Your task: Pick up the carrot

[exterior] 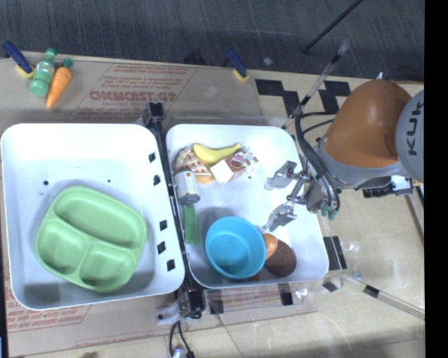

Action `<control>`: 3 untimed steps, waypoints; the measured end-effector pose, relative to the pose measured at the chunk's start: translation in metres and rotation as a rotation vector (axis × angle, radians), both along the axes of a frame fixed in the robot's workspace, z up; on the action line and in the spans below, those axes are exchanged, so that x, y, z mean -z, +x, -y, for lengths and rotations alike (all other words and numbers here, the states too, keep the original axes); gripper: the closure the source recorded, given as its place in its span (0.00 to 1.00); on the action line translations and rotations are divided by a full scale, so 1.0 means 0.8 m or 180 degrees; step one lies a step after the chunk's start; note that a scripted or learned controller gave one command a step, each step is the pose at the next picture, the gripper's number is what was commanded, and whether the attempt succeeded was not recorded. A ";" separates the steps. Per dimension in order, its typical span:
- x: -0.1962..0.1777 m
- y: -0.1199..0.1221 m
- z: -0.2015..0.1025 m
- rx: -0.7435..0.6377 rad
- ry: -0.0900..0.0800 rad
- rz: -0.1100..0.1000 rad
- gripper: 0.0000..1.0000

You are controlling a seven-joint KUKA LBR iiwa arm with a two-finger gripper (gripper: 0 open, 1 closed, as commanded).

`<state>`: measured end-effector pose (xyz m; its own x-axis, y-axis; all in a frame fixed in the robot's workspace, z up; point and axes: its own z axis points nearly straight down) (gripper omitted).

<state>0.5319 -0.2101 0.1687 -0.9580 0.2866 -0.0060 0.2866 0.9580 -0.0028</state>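
Camera view shows the gripper [281,195] with jaws spread and holding nothing over the right bin [308,222], well apart from the carrot [58,85] lying on the bench far left.

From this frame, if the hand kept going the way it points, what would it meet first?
The hand is open and points toward the view's left, over the right bin. Going straight on, it would probably first reach the packet and banana cluster, not the carrot. Height is unclear.
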 end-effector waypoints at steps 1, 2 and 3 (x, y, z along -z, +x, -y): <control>0.095 -0.006 -0.003 -0.0317 -0.0003 -0.0011 0.00; 0.094 -0.067 -0.022 -0.0480 0.0005 -0.0008 0.00; 0.094 -0.068 -0.029 0.0817 0.0001 -0.0017 0.00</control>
